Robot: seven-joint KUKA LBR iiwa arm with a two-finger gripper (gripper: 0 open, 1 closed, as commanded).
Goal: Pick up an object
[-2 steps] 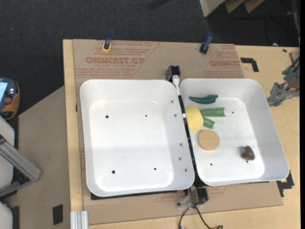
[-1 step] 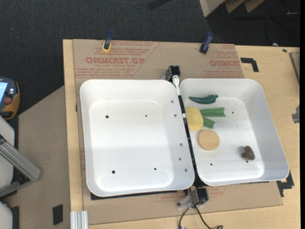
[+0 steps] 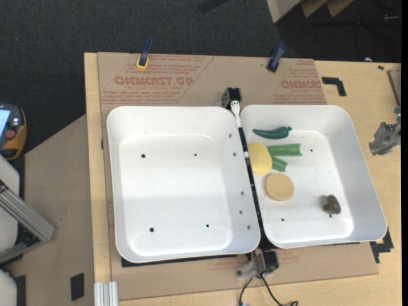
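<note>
Two white bins sit side by side on the counter (image 3: pixel 191 75). The right bin (image 3: pixel 357 190) holds small, light-looking toy foods: a yellow lemon (image 3: pixel 259 159), likely rounded and slippery; a flat tan disc (image 3: pixel 279 187); green pieces; a brown lump (image 3: pixel 331 203). Grasp the lemon across its narrow middle. The pincer's state cannot be told.

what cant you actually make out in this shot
- Gripper: cut off by the camera view's right edge; fingers too small and blurred to read.
- Brown lump in the right bin: too small to identify.
- Yellow piece: its left side sits against the bin wall, so its full shape is unclear.
- Green stalk: its left end is hidden behind the yellow piece.
</note>
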